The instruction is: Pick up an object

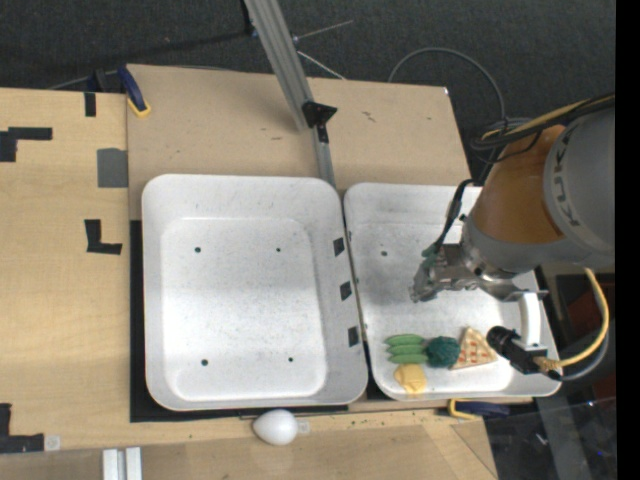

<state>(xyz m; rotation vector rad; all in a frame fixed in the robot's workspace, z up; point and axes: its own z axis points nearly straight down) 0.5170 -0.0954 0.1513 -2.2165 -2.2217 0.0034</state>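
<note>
Objects: four small toy foods lie in a cluster in my right bin, close to its near rim.
Green pods: a ribbed green piece, like stacked bean pods, lies at the left of the cluster.
Dark green piece: a round, bushy toy, like broccoli, sits just to the right of the pods and seems to touch them.
Yellow piece: a small pale yellow toy lies just below the pods, nearest the bin's near rim.
Pizza slice: a triangular slice with red dots lies at the right of the cluster, beside the dark green piece.
My gripper: my gripper hangs over the middle of the right bin, beyond the cluster and apart from it, pointing down at bare bin floor. I cannot tell how its tips stand, and nothing shows between them.
My arm: grey with an orange band, it reaches in over the right bin's right rim.
Left bin: a shallow white bin sits beside the right one, their rims touching.
White ball: a small white egg-shaped thing rests on the tabletop just outside the left bin's near rim.
</note>
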